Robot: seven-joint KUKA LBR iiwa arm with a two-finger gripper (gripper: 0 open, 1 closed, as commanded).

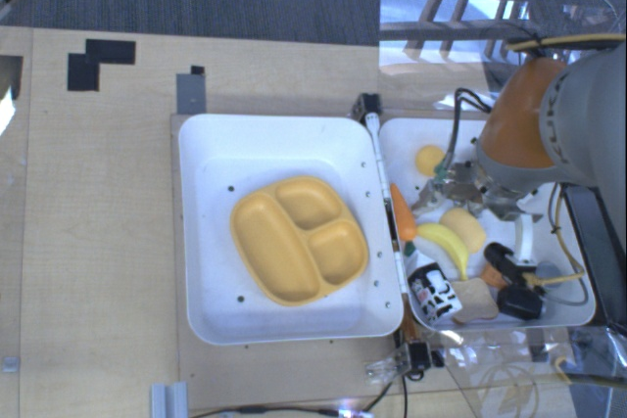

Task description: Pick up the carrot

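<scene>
Carrot [403, 213]: orange, lying lengthwise against the left wall of the right bin [578, 308], just beside the rim shared with the left bin [196, 210].
Gripper [446, 191]: hanging in the right bin, right of the carrot and near it; whether the fingers are open or closed cannot be told.
Banana [446, 247]: right of the carrot's lower end.
Yellow divided plate [297, 238]: in the left bin, left of the carrot.
Desk [88, 259]: wooden.
</scene>
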